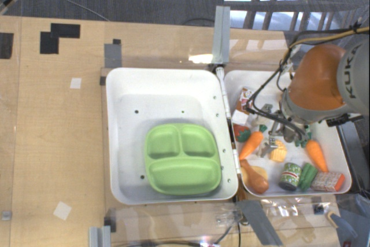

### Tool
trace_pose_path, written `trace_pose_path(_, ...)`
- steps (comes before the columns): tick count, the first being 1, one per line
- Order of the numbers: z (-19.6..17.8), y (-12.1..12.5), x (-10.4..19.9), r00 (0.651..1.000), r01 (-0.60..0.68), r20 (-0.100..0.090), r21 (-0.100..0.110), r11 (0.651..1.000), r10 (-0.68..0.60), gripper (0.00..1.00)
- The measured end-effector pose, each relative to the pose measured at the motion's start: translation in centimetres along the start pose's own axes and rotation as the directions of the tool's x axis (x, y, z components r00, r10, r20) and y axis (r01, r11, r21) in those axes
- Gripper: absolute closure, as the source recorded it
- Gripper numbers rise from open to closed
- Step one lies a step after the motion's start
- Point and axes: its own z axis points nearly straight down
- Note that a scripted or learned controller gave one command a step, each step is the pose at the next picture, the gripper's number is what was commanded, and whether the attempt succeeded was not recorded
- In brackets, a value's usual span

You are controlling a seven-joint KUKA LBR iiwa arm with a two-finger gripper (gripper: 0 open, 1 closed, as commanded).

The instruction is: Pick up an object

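The right bin [272, 79] holds several toy foods. An orange carrot [249, 145] lies at its left side, a yellow corn piece [279, 153] just right of it, and a second carrot [315, 155] further right. My gripper [270, 143] hangs low over the bin, between the left carrot and the corn, under the orange wrist band [315, 78]. The view from above does not show anything held in it.
Along the right bin's front lie a brown roll [256, 177], a small can [290, 176], a green piece [307, 175] and a red box [328, 181]. A printed packet [245, 99] sits at the back left. The left bin [127, 89] holds a green divided plate [183, 158].
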Motion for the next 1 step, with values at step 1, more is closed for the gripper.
trace_pose_path(1, -0.07, 1.89, 1.81, 0.992, -0.127, 0.002, 0.001, 0.992, 0.127, 0.0)
